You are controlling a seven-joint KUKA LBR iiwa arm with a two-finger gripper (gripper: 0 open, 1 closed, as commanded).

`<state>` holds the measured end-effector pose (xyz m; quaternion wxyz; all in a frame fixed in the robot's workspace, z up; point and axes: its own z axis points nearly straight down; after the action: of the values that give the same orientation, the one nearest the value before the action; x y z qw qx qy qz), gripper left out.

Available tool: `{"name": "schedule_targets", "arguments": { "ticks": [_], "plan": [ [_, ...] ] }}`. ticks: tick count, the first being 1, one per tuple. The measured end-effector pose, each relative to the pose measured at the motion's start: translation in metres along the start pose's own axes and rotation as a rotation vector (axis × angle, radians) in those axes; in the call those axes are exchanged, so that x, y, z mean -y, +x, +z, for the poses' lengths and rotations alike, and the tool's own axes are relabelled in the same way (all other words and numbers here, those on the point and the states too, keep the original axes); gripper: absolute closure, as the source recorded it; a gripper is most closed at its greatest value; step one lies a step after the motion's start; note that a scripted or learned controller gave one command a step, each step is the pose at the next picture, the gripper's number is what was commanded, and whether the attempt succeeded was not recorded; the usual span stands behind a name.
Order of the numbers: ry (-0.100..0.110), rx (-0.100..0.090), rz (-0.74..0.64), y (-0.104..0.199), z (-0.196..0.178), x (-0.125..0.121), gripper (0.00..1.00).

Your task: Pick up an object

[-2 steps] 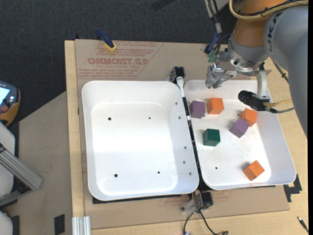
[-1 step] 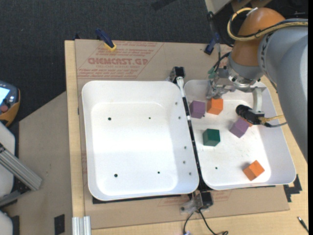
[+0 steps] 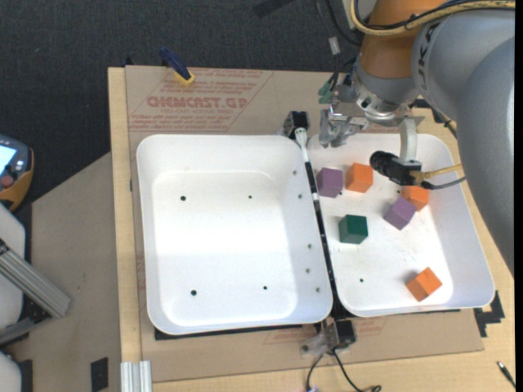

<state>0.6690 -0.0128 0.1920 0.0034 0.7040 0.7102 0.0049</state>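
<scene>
Behind the two white bins, the brown board carries red printing too blurred to read for sure, something like "CHEMCAST GP". Over the right bin the grey arm's gripper hangs above the far edge with its two fingers spread apart and nothing between them, though the arm cuts off much of that corner. Below it lie two purple cubes, a green cube and three orange cubes, one orange partly hidden by a black part.
</scene>
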Motion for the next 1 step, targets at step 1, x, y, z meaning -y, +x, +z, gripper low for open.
{"name": "schedule_targets", "arguments": {
  "ticks": [1],
  "plan": [
    [0.012,0.002,0.007,0.0055,0.0070,0.0024,1.00]
  ]
}}
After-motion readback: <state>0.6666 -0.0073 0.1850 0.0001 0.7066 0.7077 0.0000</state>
